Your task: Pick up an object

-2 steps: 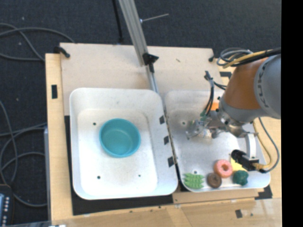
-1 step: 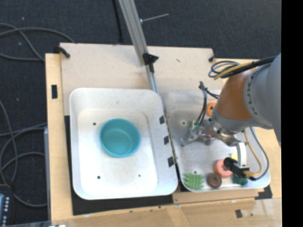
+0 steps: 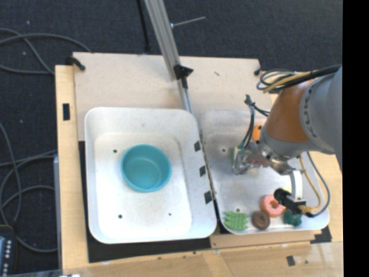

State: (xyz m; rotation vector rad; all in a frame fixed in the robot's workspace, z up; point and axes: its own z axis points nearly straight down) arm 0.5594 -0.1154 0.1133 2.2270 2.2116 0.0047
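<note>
Now the gripper (image 3: 241, 161) hangs over bare bin floor (image 3: 225, 137), finger spread unreadable; closing here likely grabs nothing, toys (image 3: 271, 205) sit well apart.

The grey arm (image 3: 314, 111) reaches in from the right; its orange-banded wrist bends down; the gripper (image 3: 241, 163) hangs low.

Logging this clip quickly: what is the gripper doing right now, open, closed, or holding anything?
Gripper: over the right bin, open or closed cannot be told; nothing visibly held.
</note>
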